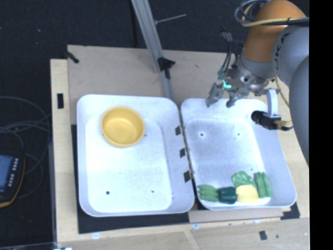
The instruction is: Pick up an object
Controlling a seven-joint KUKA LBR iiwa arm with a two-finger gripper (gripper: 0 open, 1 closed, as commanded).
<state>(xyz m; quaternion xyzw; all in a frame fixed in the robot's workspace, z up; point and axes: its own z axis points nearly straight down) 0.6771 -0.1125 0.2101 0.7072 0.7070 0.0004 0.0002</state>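
Note:
My gripper [221, 100] hangs over the far edge of the right bin [218, 139], its two fingers spread apart with nothing between them. A cluster of small objects lies at the near edge of the right bin: a green piece [207, 192], a dark green block [227, 195], a yellow block [247, 193] and green leafy pieces [252, 180]. A yellow bowl [123, 126] sits upright in the far left part of the left bin [130, 181]. The gripper is well away from all of them.
A grey metal pole [148, 30] slants down from the top to the gap between the bins. The bins stand side by side on a pale wooden bench [114, 72]. A tablet-like device [8, 178] lies off the bench at the left.

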